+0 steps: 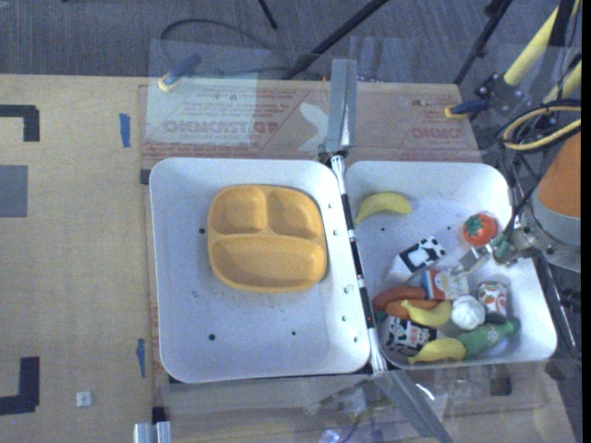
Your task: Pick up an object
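claw in right bin beside tomato (grip state unclear).

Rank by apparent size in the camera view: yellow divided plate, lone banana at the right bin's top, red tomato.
1. yellow divided plate, by far the largest
2. lone banana
3. red tomato, smallest, though not far behind the banana

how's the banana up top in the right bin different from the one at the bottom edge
The upper banana lies alone on bare bin floor near the divider; the lower banana sits at the near edge, packed against the toy pile. The upper one arches upward; the lower one looks flatter, its curve hard to read. Both are yellow toys in the right bin.
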`<state>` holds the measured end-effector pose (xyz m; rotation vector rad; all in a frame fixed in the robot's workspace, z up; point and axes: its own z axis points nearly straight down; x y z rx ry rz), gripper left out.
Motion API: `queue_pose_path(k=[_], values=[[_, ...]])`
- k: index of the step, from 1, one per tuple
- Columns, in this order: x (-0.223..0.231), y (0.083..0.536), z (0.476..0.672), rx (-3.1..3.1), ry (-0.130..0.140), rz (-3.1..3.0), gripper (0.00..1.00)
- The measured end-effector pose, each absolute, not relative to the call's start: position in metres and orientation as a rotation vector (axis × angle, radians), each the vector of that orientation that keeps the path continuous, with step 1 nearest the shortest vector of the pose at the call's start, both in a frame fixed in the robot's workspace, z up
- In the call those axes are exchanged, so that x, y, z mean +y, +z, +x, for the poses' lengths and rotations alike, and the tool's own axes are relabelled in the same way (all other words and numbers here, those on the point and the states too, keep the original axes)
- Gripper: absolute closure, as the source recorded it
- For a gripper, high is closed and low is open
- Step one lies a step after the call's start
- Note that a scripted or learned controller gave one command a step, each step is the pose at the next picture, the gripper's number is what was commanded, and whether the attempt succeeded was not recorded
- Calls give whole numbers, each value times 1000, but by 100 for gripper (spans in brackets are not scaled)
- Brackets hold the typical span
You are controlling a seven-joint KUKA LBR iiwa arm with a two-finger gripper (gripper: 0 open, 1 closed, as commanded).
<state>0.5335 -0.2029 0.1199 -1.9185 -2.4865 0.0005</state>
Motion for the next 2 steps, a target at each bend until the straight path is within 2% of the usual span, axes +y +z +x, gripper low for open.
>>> queue_pose_path(k=[1,2], values=[[-214,92,504,-2495,-30,-1919,0],[-216,103,504,-2497,-28,-1926,100]])
